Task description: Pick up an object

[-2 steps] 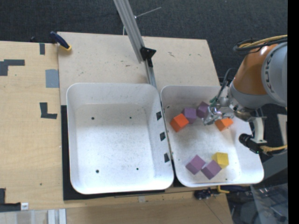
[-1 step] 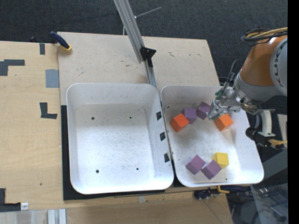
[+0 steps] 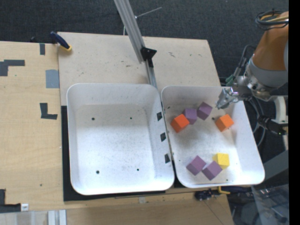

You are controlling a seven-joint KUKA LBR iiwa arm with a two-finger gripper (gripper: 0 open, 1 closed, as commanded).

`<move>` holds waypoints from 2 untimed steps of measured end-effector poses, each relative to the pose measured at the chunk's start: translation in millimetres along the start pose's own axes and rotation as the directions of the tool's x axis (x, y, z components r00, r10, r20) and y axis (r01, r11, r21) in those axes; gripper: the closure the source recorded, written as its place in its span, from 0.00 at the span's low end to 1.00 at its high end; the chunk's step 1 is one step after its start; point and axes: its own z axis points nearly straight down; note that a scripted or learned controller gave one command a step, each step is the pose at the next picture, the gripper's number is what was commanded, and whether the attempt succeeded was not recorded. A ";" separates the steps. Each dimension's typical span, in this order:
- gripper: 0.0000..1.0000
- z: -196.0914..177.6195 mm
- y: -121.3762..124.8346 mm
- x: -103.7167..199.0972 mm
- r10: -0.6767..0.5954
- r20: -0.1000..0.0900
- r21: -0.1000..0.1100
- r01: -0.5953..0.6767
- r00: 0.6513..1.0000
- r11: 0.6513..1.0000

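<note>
Carpet (image 3: 197, 13), dark grey and finely speckled, lies behind and beside a pale wooden tabletop (image 3: 28, 135) that carries strips of grey and black tape at its 9 o'clock side and a small blue-and-yellow clamp (image 3: 61, 41) near 11 o'clock. A lighter board (image 3: 103, 60) lies over the tabletop, scuffed with small dark marks, and a slanted aluminium rail (image 3: 130, 22) crosses it from 12 o'clock down to a black bracket (image 3: 148, 54) just above the bins. Two shallow white bins sit touching side by side on a black mat (image 3: 64, 172): the left bin (image 3: 75, 102) shows a dusty floor with a few dark dots, and the right bin (image 3: 255, 168) holds seven blocks. At the right bin's 12 o'clock a purple cube (image 3: 205, 110) stands just beside another purple cube (image 3: 190, 115), which touches an orange cube (image 3: 180, 122) toward 10 o'clock. A second orange cube (image 3: 224, 122) lies apart near 2 o'clock. Toward 6 o'clock a yellow cube (image 3: 222, 160) sits just beside two more purple cubes (image 3: 196, 165) (image 3: 212, 169), the three clustered closely. The arm's orange band (image 3: 272, 46) and grey wrist come in from 3 o'clock, with black cables looped beside them, and the end effector (image 3: 225, 100) hangs over the right bin's upper right edge, near the second orange cube and the first purple cube. Nothing shows between its fingers, and how far they are parted cannot be told at this size.
</note>
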 end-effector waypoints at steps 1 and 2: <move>1.00 11.7 -6.9 54.0 -0.004 -0.003 0.007 0.004 1.000 1.000; 1.00 6.1 -2.6 101.9 -0.005 -0.004 0.005 0.005 1.000 1.000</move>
